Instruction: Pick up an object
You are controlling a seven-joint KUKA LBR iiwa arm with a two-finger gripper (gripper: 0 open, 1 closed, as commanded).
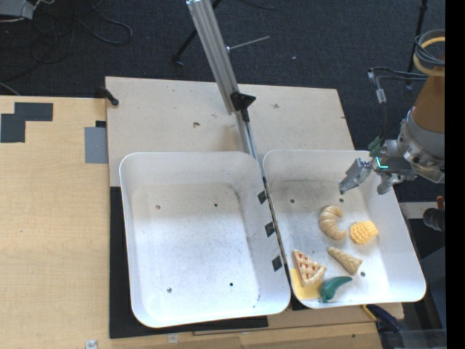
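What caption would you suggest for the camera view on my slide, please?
Open gripper above right bin, which holds croissant, corn and other toy foods.

No text, label, brand, number or sign can be read anywhere on the bench, the bins or the arm.

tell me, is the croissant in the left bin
No, the croissant lies in the right bin, beside the corn.

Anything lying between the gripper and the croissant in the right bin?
No. In the camera view, only bare white floor of the right bin separates the gripper from the croissant.
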